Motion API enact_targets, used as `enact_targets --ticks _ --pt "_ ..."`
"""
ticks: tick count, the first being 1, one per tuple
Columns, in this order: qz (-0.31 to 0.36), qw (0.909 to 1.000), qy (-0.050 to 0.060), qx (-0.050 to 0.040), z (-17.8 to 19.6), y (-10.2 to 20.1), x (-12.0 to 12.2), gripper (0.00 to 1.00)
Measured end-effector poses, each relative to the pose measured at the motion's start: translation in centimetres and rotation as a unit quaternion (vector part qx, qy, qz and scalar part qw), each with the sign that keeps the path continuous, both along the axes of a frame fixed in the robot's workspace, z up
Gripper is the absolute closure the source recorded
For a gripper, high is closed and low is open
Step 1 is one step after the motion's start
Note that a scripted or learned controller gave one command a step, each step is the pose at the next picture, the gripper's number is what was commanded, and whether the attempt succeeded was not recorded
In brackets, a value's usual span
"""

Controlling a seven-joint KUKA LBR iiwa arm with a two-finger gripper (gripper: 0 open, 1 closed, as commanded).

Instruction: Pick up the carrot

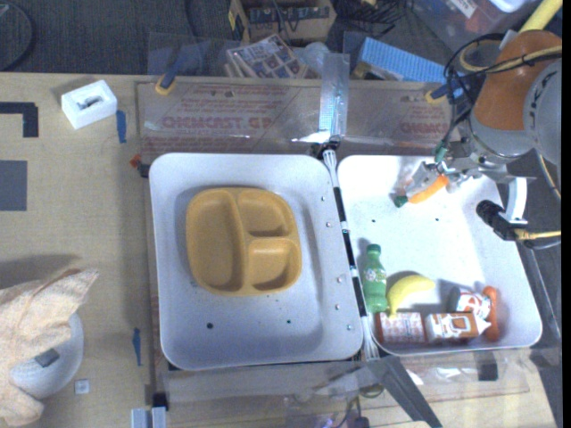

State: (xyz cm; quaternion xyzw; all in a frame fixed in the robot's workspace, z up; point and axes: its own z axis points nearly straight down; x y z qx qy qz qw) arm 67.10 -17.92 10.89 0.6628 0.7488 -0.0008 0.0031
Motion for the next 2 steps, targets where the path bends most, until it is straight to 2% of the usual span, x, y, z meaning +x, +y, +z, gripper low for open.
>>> enact_targets --ticks 1,2 --pt "0.067 0.9977 0.000 0.0017 10.04 2.20 -0.27 1.00" --pt "0.067 0.9978 0.001 0.0018 10.01 2.18 -0.29 0.00"
